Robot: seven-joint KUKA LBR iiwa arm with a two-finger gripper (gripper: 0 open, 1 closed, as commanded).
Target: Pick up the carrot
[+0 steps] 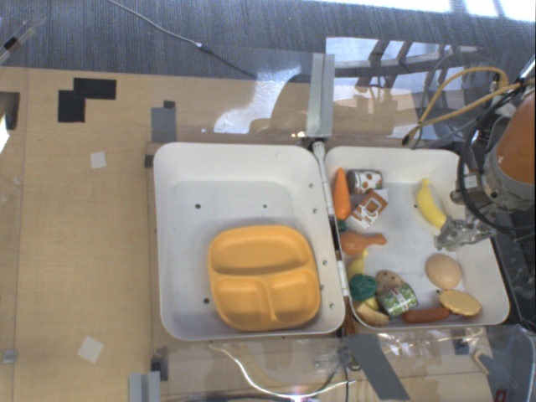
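Where the right bin (494, 258) meets its left wall, a slim orange carrot (341, 193) lies lengthwise; the pincer's (459, 234) state is unclear.

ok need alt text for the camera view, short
An orange toy carrot lies along the left wall of the right-hand shallow white bin, among other toy foods, with the arm's tool low over that bin's right side, apart from it. The left-hand white bin holds a yellow compartment tray.

The slim orange carrot (341, 193) is lying tight against the right white bin's left wall (327, 193), with a small printed can (364, 180) and a brown-and-white box (369, 209) crowding its right side; bare bin floor (403, 224) is lying open beyond them.
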